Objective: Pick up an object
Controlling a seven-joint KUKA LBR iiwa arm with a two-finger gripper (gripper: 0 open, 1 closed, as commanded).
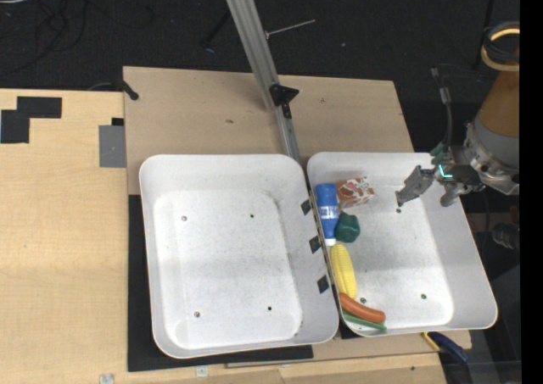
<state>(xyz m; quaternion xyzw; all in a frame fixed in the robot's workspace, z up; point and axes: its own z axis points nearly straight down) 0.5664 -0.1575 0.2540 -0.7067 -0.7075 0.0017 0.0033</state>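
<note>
Objects for picking are gathered along the left wall of the right bin, close to the divider between the two bins. A blue and white bottle-shaped item is laid lengthwise against that wall at the far end of the row. Just to its right a small red and white packet is seen, and a dark green block is placed just below the packet, touching or nearly touching the bottle. A yellow corn cob is laid nearer the front, in line with the bottle, and an orange-red sausage-like piece is found at the front left corner, resting over something pale green whose shape cannot be made out.

The gripper is held over the far right part of the right bin, well apart from the row of objects. Its two dark fingers are spread apart, and nothing is seen between them. The grey arm with its orange band is brought in from the right edge.

The left bin is set beside the right one on the bench, and a slanted metal rail is seen behind both
</note>
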